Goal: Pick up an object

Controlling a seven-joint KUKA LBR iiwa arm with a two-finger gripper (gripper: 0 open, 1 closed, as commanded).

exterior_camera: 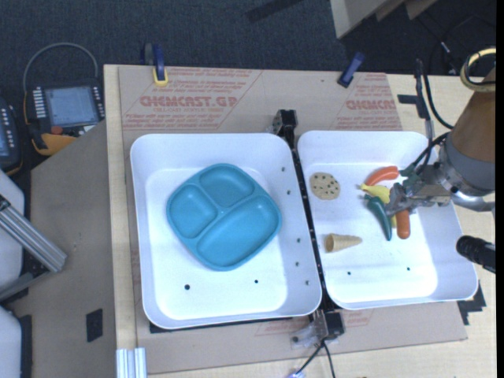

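My gripper (403,198) reaches in from the right and sits low in the right bin (378,286), right over a small pile of toy food. The pile holds a red-orange pepper (384,175), a yellow piece (375,189), a green-teal pod (381,213) and an orange carrot-like piece (403,226). The gripper touches or overlaps the pile's right side, and its tip is hidden among the pieces. A round cookie (324,185) lies at the bin's upper left. A tan cone (342,242) rests on its side near the middle left.
The left bin (157,274) holds a blue divided plate (224,215). A black clamp (285,121) sits at the top between the bins. The arm's orange band (482,128) and grey wrist (471,172) hang over the right bin's right rim.
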